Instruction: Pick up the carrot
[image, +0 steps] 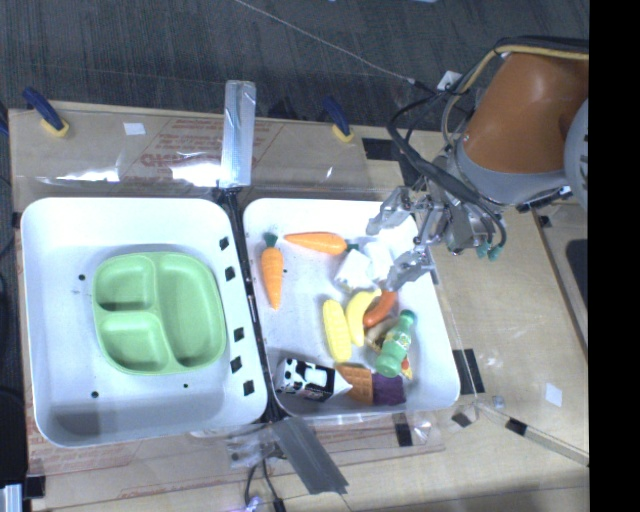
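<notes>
Worktop (560, 350): tan surface carrying 2 shallow white bins side by side.

Arm (530, 110): grey body with orange band, entering from the right, upper part cut off by the frame edge. Cables loop around the wrist.

Left bin (40, 300): holds 1 green divided plate (158, 312) with 3 compartments.

Right bin (300, 215): holds the toy food. 2 carrots here. Carrot (271, 276) lies lengthwise near the bin's left wall, leafy end toward the top, well apart from the hand. Second carrot (316, 241) lies crosswise near the top wall, its leafy end just beside a white object (355, 268).

Hand (412, 240): over the upper right corner of the right bin, metal fingers spread wide, nothing between them. The white object sits between the hand and the second carrot.

Pile along the right side: 2 yellow bananas (337, 330) side by side, an orange-red piece (380, 308), a green bottle (396, 345), a purple item (388, 388) partly hidden beneath, hard to identify. Black-and-white carton (305, 378) near the bottom wall
</notes>
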